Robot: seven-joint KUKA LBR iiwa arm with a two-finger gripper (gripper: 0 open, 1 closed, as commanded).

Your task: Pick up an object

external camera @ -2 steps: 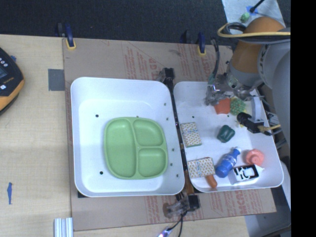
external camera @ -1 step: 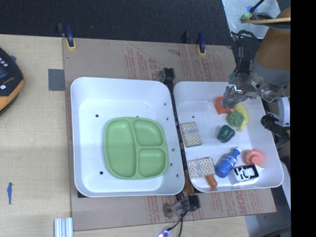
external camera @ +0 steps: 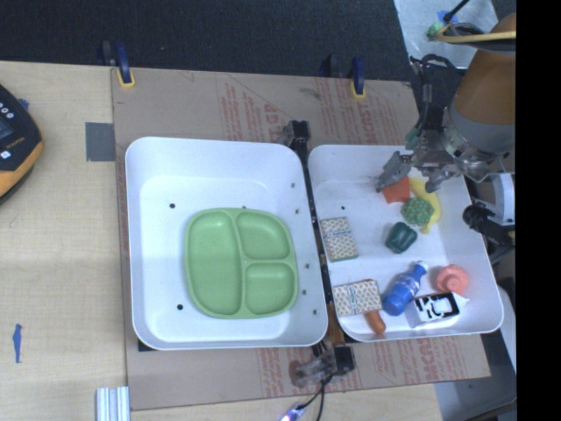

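My gripper hangs over the far part of the right bin, its two fingers spread apart and nothing seen between them. An orange block lies just below the left finger. Right beside it is a yellow and green toy. Nearer the front lie a dark green pepper, a blue bottle, a pink cup, a black-and-white card, two patterned packets and a small orange piece.
The left bin holds a green divided plate. A yellow and black device sits at the bench's left edge. Blue clamps pin the cardboard at the back. The arm's body looms over the right bin's far right corner.
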